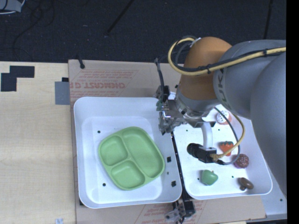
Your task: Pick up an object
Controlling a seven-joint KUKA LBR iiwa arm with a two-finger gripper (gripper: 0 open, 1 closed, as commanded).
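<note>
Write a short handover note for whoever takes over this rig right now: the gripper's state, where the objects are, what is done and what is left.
Gripper: low over the divide between the two bins, near their far side; open or shut cannot be told, and no object is seen in it.
Left bin: holds the green divided plate.
Right bin: green piece, orange piece, dark red round piece and brown piece, all lying loose.
Done: nothing lifted yet.
Left: choose one object, grasp it and raise it.
</note>
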